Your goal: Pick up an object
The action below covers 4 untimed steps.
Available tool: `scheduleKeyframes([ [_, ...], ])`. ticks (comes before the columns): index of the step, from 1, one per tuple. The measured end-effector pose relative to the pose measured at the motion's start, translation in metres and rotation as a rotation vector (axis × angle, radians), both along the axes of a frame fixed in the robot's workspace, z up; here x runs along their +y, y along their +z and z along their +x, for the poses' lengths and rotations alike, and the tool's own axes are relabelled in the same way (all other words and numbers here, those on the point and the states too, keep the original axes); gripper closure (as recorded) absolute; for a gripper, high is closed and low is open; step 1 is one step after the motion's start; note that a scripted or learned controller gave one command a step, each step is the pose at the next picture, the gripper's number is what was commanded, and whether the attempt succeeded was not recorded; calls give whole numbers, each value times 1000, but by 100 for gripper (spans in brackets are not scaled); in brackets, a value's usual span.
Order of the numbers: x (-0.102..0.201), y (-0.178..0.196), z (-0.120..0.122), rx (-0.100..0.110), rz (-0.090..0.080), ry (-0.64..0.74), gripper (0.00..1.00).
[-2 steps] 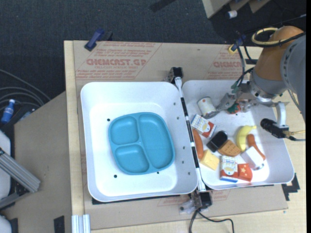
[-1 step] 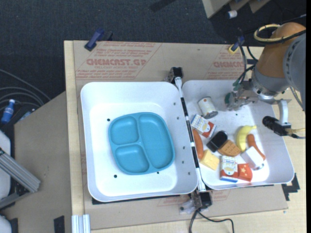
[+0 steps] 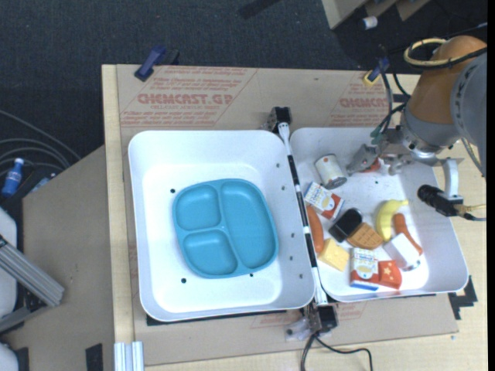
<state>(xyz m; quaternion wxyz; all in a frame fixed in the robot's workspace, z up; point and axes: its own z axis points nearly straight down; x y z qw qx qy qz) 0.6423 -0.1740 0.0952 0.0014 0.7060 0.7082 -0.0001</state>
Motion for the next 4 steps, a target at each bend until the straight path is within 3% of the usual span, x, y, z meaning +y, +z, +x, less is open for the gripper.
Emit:
scheduleKeyframes([
  [1, 0, 10, 0, 1, 0, 0, 100],
  [2, 0, 10, 0, 1, 0, 0, 0],
  [3, -10, -10, 24, 1, 1, -2, 0],
  [4, -10, 1, 26, -2, -1, 0, 100],
])
